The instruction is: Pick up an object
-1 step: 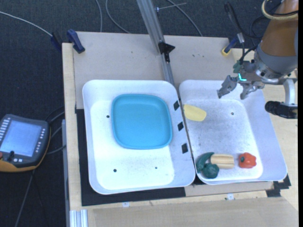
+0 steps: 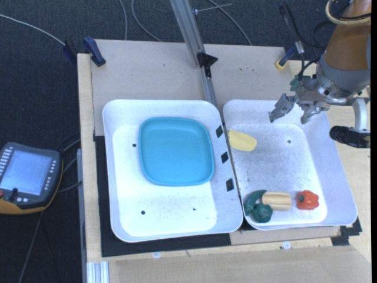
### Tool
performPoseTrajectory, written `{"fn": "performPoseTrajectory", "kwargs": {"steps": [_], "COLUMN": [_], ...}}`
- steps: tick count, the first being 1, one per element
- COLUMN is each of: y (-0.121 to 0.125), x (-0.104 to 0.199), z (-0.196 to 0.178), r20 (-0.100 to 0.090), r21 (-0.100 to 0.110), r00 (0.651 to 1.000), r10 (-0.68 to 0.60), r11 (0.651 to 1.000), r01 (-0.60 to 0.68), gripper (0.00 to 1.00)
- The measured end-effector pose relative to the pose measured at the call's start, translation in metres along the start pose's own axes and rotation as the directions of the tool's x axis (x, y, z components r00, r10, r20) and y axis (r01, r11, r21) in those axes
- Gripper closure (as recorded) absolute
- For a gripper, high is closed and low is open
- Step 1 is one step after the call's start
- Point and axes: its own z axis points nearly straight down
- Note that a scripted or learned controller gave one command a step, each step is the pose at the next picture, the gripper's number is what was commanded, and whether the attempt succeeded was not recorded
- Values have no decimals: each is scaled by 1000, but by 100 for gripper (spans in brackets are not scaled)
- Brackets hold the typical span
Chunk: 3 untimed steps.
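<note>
Gripper (image 2: pixel 296 113) spread wide, holding nothing, above far edge of right bin (image 2: pixel 330 158). Inside right bin: yellow piece (image 2: pixel 242 140) near left wall; green vegetable (image 2: pixel 258 206), tan roll (image 2: pixel 277 201), red pepper (image 2: pixel 307 200) along near wall. Blue plate (image 2: pixel 176 151) in neighbouring bin.

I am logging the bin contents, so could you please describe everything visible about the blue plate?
The blue plate is a light blue, rounded-square dish that looks like smooth plastic, with a shallow raised rim and nothing on it. It lies flat and upright in the left bin, towards its upper middle, resting on the bin floor. Nothing else touches it; the pincer is over the right bin.
</note>
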Motion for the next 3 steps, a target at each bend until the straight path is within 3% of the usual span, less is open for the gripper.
{"fn": "performPoseTrajectory", "kwargs": {"steps": [2,3], "y": [-3,-3], "x": [1,2], "z": [105,134], "r20": [0,0], "r21": [5,2], "r00": [1000,1000], "r10": [0,0], "r11": [1000,1000], "r01": [0,0], "gripper": [0,0]}}
